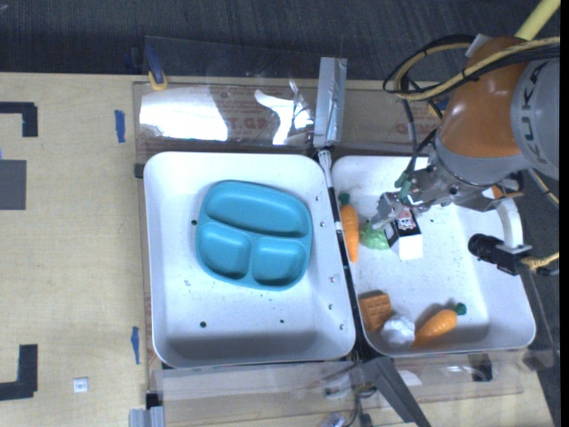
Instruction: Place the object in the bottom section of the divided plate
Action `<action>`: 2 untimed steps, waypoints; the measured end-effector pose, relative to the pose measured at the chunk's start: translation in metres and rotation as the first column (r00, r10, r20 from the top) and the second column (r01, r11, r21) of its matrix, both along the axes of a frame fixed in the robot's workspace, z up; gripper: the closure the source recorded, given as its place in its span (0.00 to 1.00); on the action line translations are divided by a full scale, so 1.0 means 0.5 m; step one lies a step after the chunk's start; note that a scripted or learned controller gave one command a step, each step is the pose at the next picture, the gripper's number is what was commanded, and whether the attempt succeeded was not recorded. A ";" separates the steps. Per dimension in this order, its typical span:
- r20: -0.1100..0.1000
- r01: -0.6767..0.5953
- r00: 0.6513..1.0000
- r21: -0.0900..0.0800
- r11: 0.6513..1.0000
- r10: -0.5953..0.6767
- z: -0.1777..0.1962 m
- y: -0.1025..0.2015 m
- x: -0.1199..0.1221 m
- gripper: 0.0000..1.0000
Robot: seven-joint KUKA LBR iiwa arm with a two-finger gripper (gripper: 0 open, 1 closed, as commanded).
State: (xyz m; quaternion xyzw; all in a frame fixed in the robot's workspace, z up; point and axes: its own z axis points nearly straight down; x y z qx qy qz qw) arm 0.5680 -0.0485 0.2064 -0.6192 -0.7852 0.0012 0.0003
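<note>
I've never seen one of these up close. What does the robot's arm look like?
The arm is a rounded grey body with a broad orange band. Black and yellow cables loop over it. At its end sits a small metal gripper bearing a black-and-white tag.

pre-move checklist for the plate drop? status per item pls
1. Blue divided plate sits flat in the left bin: ok.
2. Plate sections free of items: ok.
3. Gripper is over the right bin, not the plate: not ok for release.
4. Object held between fingers: cannot tell.
5. Green piece and carrot lie close under the gripper, risk of a wrong pick: not ok.
6. Second carrot and cracker are clear of the gripper: ok.
</note>
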 end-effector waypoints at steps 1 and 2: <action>0.001 0.024 1.000 0.002 1.000 -0.024 -0.049 0.114 0.071 1.00; 0.003 0.025 1.000 0.001 1.000 -0.025 -0.047 0.111 0.072 0.00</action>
